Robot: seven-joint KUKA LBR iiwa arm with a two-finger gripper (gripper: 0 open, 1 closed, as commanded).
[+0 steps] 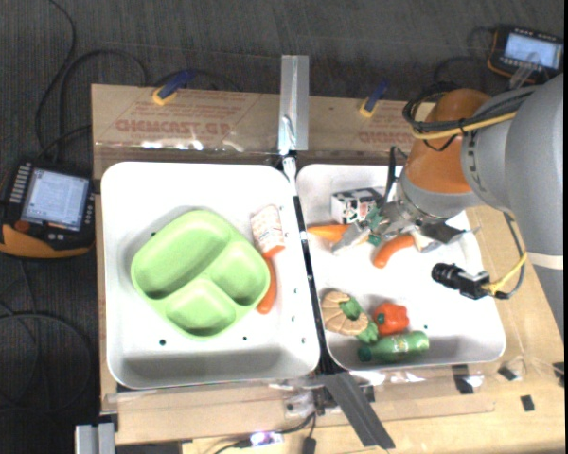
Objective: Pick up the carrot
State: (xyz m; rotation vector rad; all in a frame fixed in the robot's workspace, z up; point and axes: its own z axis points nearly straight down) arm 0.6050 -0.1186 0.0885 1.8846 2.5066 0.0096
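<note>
An orange carrot (328,234) lies in the right bin (483,339), close to its left wall, with its green end pointing towards the gripper. My gripper (386,227) hangs low over the upper middle of that bin, right at the carrot's green end. A second orange, carrot-like piece (395,250) lies just below and to the right of the gripper, touching or nearly touching it. The grey arm with its orange band (447,159) covers the gripper from above.
A small printed box (355,201) sits by the gripper. A round bread-like item (339,312), a red pepper (391,317) and a green bottle (398,345) lie at the right bin's front. The left bin (133,367) holds a green divided plate (199,270), a white-orange tube (267,229) and a thin orange stick (267,293).
</note>
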